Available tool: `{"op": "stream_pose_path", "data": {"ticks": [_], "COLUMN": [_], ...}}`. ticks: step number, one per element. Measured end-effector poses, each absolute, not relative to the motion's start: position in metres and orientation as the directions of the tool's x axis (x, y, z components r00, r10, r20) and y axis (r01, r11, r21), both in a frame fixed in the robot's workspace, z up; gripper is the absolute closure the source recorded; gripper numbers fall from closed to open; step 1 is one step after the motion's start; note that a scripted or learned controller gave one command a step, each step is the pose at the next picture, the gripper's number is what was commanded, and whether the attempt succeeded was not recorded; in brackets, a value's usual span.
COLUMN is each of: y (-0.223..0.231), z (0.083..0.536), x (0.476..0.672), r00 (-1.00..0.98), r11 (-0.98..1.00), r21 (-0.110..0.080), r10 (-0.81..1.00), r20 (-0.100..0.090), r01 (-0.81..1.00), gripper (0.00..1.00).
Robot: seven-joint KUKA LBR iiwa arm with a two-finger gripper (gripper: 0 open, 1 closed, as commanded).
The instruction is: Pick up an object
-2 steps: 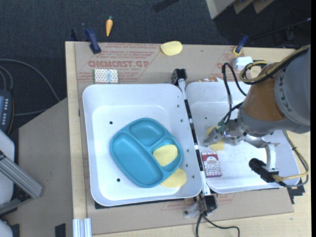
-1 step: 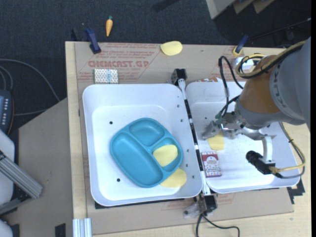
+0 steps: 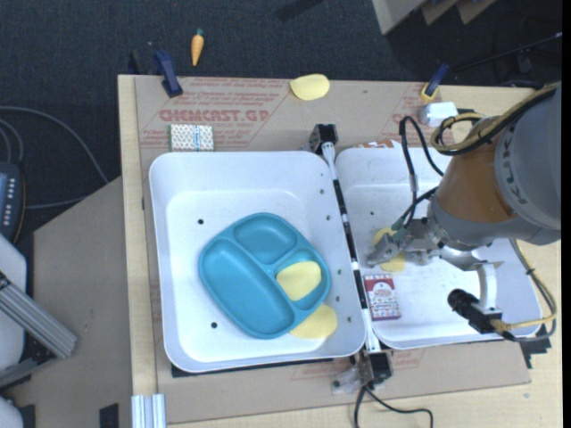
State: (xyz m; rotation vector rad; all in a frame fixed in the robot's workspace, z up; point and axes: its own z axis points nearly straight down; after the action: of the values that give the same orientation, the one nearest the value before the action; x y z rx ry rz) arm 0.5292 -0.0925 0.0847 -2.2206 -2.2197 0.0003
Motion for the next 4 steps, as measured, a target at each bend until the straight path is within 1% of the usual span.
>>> {"op": "stream_pose_path", "data": {"ticks": [1,2,3,4], "y": [-0.092,-0.092,-0.092,-0.094], "z": [0.085,0.095,0.095,0.084], "x": [0.562,0.563,0.563,0.555], "r00": [-0.001,-0.001,-0.001,0.0], "r11": [0.001,0.001,0.001,0.0], "r21": [0.001,0.004,0.004,-0.003], "r10": [1.0,1.0,1.0,1.0], "r20": [-0.001,-0.002,-0.002,0.0], "r01": [1.0,1.0,1.0,1.0], "gripper": [0.0,1.0,0.0,0.0]}}
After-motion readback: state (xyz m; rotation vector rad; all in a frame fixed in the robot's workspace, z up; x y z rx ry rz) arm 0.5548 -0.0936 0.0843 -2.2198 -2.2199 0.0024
